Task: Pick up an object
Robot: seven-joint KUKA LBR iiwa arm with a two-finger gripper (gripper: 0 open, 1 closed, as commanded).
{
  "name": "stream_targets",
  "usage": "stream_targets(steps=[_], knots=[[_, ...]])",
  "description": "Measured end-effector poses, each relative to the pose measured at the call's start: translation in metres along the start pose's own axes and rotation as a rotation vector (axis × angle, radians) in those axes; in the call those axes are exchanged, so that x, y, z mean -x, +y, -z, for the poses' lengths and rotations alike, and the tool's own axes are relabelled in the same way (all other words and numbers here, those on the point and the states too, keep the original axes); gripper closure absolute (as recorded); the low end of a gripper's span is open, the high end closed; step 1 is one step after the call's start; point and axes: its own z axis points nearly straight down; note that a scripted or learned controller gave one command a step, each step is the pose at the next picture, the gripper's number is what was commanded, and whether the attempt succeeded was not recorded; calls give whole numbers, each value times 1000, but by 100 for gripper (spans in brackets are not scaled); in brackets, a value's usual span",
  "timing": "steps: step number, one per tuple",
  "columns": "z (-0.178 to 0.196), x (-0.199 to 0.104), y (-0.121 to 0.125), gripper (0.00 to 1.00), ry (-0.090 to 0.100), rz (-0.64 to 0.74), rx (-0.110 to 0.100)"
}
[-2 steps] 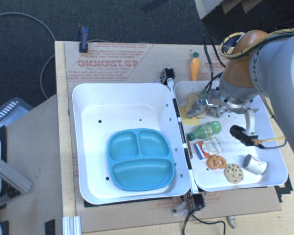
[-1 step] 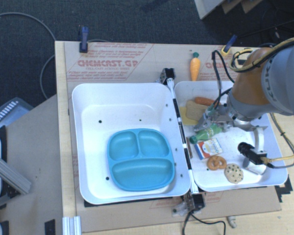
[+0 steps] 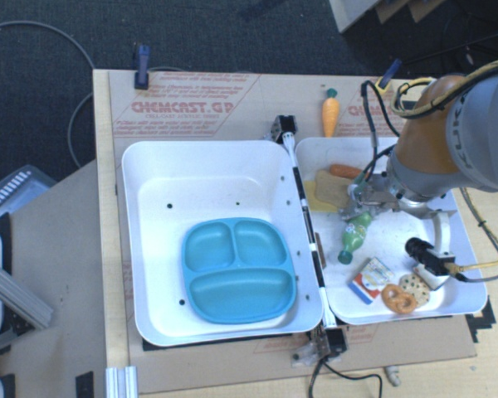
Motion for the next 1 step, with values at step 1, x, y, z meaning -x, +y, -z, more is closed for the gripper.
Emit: stream_targets(steps=[1], knots=[[134, -55, -29, 100, 0, 2, 1]])
